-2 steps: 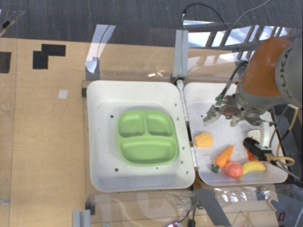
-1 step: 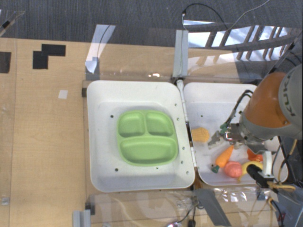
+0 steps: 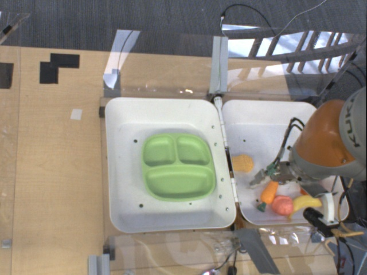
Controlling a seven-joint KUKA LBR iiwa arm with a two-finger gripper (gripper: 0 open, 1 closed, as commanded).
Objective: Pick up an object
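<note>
1. Here the likeliest target is the carrot (image 3: 268, 193), lying in the right bin (image 3: 258, 119) near its front edge, with a red fruit (image 3: 281, 205) touching it and a banana (image 3: 307, 202) just beyond that.
2. An orange chip-like piece (image 3: 242, 163) lies apart from them, toward the bin's left wall.
3. The hand (image 3: 265, 176) hangs just above the carrot's upper end, its fingers parted in a narrow V with nothing between them.
4. The arm (image 3: 324, 139) comes in from the right, its orange band over the bin's right side.
5. The left bin (image 3: 114, 153) carries a green divided tray (image 3: 178, 166); both bins sit on the counter (image 3: 51, 171).
6. Progress, as I judge it: the approach looks made, but no grasp is shown. Left to do: lower, close on one object, and lift it clear. The crowding of carrot and red fruit could spoil the grip.
</note>
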